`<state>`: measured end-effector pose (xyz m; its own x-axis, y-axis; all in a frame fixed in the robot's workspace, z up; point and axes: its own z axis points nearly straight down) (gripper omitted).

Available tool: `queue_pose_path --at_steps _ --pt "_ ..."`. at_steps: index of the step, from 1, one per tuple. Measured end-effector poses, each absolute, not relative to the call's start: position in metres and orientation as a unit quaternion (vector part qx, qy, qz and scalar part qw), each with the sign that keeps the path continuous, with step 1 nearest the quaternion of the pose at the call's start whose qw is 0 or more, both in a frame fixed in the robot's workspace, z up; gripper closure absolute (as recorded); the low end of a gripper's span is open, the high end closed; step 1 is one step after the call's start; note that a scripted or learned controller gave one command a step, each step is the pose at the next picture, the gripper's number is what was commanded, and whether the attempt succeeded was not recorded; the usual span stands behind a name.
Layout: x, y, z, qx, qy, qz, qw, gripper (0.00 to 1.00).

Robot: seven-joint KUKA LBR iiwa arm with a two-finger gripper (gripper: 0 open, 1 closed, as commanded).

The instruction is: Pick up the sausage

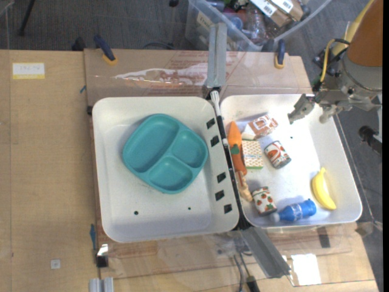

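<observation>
We see a wooden bench (42, 163) that bears two white bins, and we take the right bin (346, 157) as our landmark. The left bin (109, 218) stands just beside it, touching it along the middle wall, and it holds a teal plate (164, 154) with three compartments. Behind the right bin, off the bench, stands a clear tub (316, 2) full of mixed packages. The arm (368, 41) comes over the far right corner of the right bin. Its gripper (313, 111) hangs above this corner, inside the rim; the two fingers are spread wide apart and we see nothing between them.

Inside the right bin, a yellow banana (322, 190) lies near the right wall. An orange carrot (233, 140) lies along the left wall. The sausage (245, 190), a short brownish piece as far as we can tell, lies against this same left wall, just in front of the carrot and well apart from the gripper. A blue bottle (298, 210) lies near the front wall, and a small red and white box (264, 201) is just beside it. A red can (276, 154) lies near the middle, tilted on its side
</observation>
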<state>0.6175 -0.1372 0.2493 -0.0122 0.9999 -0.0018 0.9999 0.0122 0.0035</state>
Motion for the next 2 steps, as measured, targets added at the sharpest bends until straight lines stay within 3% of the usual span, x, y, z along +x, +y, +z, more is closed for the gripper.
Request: queue_pose_path --at_steps 1,2 --pt "0.556 -0.053 0.185 0.749 0.662 -0.0003 -0.001 0.0" --pt "0.479 0.019 0.184 0.722 0.691 -0.0007 -0.001 0.0"
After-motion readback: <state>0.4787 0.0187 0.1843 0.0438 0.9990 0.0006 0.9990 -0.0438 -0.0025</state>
